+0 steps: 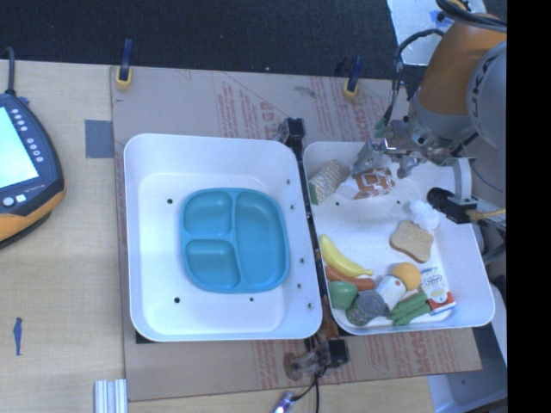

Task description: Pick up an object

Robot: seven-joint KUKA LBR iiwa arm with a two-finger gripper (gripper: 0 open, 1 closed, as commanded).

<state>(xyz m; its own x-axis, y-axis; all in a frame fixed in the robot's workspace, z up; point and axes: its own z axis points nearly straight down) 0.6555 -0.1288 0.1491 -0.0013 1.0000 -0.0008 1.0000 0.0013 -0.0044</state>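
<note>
Lying near the far edge of the right bin point(469, 256), a brown-and-white snack packet point(374, 182) is seen directly beneath the gripper point(385, 155); whether it is pinched cannot be told, nor can the finger state. A wrapped roll point(327, 180) sits just beside it, against the inner wall. Bare floor is left mid-bin, before the bread slice point(411, 241) and banana point(343, 260). A blue divided plate point(234, 239) is centred in the left bin point(146, 231).

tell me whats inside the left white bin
The left white bin holds a blue divided plate with three compartments, lying flat near its middle. Whatever lies under the plate is covered.
</note>
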